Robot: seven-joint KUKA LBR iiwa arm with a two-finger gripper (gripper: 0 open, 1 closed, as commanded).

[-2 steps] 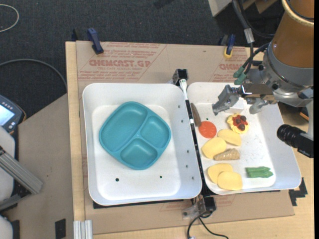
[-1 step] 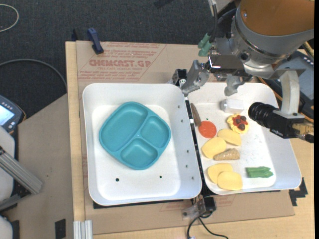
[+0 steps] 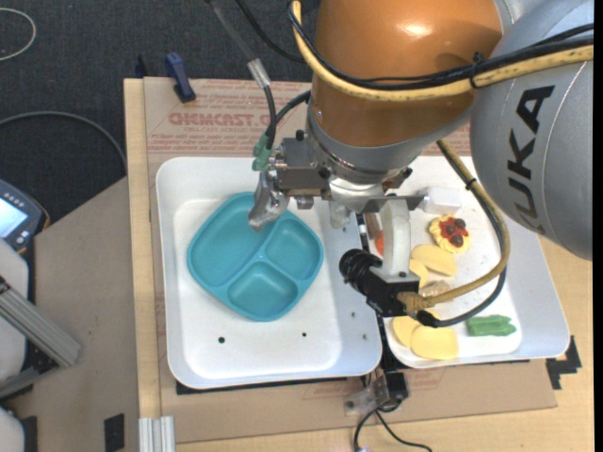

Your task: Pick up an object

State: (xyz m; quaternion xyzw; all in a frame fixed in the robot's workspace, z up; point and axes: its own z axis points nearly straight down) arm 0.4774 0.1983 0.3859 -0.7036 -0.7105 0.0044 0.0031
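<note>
Gripper (image 3: 264, 210) down at the far rim of the teal plate (image 3: 254, 269) in the left bin (image 3: 188, 347); jaw state cannot be told. Toy food in right bin (image 3: 537, 332).

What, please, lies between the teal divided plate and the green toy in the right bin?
In the camera view, between the teal plate and the green toy lie the bins' meeting rims, a black cable fitting and yellow toy pieces.

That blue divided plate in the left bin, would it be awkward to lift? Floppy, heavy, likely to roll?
The blue divided plate looks moulded and rigid, so probably stiff and light. It lies flat in the left bin, so it should slide, not roll. Its glossy surface may be slippery, and the thin raised rim near the tool seems the likeliest place to pinch.
</note>
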